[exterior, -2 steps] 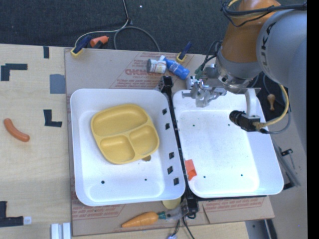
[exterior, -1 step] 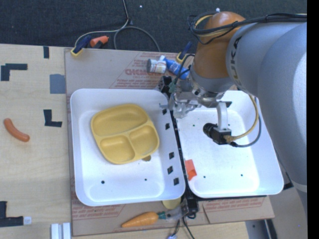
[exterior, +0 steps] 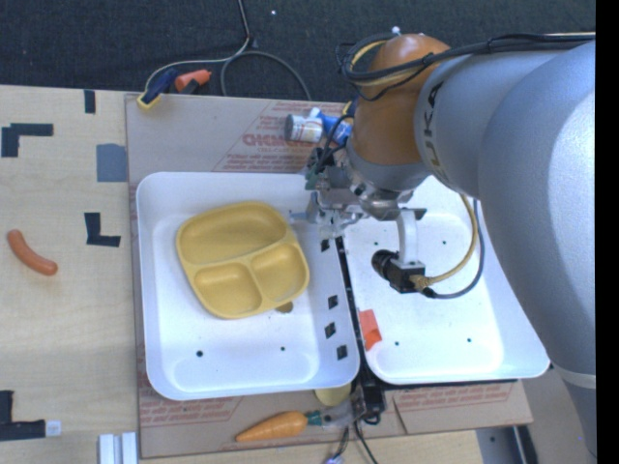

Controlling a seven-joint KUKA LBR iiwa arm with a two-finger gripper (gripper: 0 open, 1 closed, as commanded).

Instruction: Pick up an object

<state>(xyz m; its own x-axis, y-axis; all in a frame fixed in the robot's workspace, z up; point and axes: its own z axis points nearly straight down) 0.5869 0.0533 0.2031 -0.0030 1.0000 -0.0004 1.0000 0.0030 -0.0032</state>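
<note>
Item: yellow divided plate (exterior: pixel 242 257), left bin (exterior: pixel 160 288), frame centre; ungrasped. Jaws' state cannot be told. Pickup outstanding.

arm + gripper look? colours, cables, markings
Arm: bulky, rounded grey shell, partial black lettering near the wrist. Orange band above the wrist. Black cables run over the top; a yellowish cable loops down to a small black fitting. Gripper: small, dark metal, blue-and-green wiring beside it.
</note>
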